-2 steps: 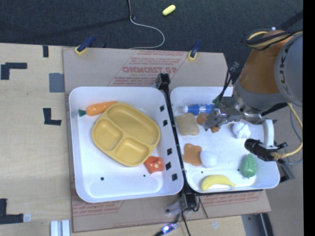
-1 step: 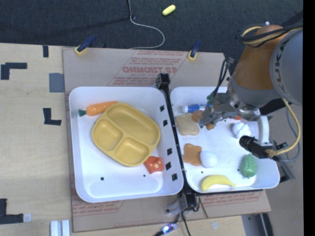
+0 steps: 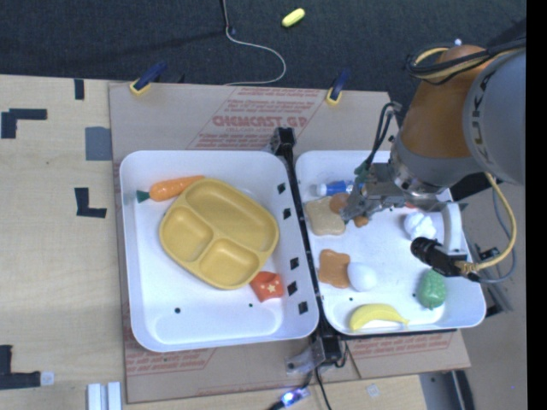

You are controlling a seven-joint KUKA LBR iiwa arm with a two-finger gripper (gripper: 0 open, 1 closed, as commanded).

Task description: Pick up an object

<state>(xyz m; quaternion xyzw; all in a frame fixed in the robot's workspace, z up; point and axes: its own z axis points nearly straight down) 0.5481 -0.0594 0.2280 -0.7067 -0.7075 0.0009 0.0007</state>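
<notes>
Beige, rounded object [image 3: 325,217] beside right bin's left wall [image 3: 305,229]

The right bin [image 3: 466,319] holds a beige lump [image 3: 325,218] at its left wall, an orange-brown toast piece [image 3: 334,267] touching a white egg [image 3: 363,277], a yellow banana [image 3: 377,316] near the front rim, and a green piece [image 3: 432,290] at right.
</notes>
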